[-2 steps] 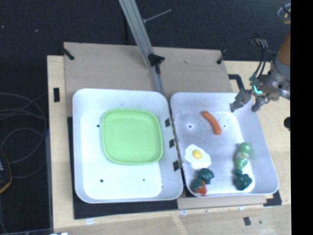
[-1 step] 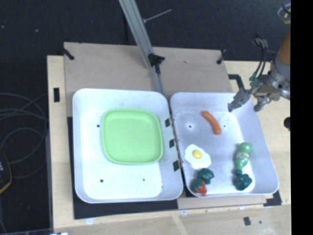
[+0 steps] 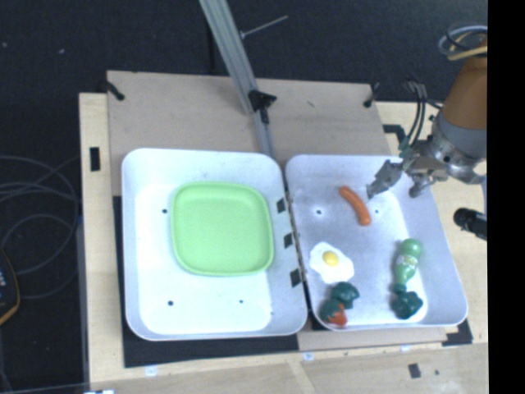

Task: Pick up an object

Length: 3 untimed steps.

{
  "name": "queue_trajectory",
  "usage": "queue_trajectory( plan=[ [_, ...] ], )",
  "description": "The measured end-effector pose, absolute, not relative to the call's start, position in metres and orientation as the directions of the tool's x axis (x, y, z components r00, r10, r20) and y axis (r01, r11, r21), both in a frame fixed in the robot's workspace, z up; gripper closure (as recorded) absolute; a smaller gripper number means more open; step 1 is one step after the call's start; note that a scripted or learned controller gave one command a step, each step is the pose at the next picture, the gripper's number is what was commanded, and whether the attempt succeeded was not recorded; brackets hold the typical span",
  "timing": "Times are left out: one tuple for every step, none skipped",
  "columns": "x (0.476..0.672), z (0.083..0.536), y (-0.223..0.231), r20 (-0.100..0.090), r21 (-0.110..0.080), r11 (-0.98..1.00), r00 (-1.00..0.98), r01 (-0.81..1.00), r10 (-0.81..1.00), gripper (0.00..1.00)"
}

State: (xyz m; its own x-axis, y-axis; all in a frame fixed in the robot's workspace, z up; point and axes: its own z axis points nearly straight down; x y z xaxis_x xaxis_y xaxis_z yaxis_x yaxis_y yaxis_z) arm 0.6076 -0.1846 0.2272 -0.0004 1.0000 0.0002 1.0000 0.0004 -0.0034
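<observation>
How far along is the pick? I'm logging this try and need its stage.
Done: the gripper has reached the right bin, near its upper right corner, close to the orange sausage. In hand: nothing shows between its fingers. Left: the grasp and lift. The sausage, fried egg, green bottle and broccoli pieces all lie in the bin; the green plate sits in the left bin.

Dark carpeted floor [image 3: 98, 23] fills upper frame and left side. Pale wooden bench [image 3: 328, 113] at centre. Black cables [image 3: 37, 212] loop at left edge. Grey metal pole [image 3: 230, 43] slants from top centre. Light even.
</observation>
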Motion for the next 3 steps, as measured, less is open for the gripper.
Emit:
queue_trajectory(
  plan=[
    [0.597, 0.172, -0.183, 0.0, -0.004, -0.001, 0.001, 1.0, 1.0, 0.0],
    [0.596, 0.109, -0.184, 0.0, -0.005, -0.001, 0.001, 1.0, 1.0, 0.0],
    [0.598, 0.123, -0.185, 0.0, 0.002, -0.002, 0.002, 1.0, 1.0, 1.0]
  ],
)
